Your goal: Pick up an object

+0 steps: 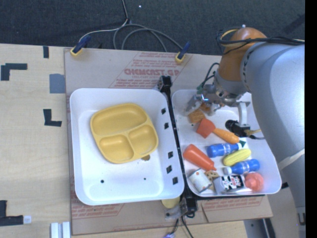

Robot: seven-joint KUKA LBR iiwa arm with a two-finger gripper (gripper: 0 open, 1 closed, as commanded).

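We see the gripper (205, 102) low over the far end of the right bin (270, 155), just above a small tan block (196, 116); we cannot tell how it stands or whether it has hold of anything. Nearby lie an orange carrot (216, 131), a toy corn cob (237, 156) and a blue bottle (223, 149). The left bin (81, 148) holds a yellow divided plate (124, 132).
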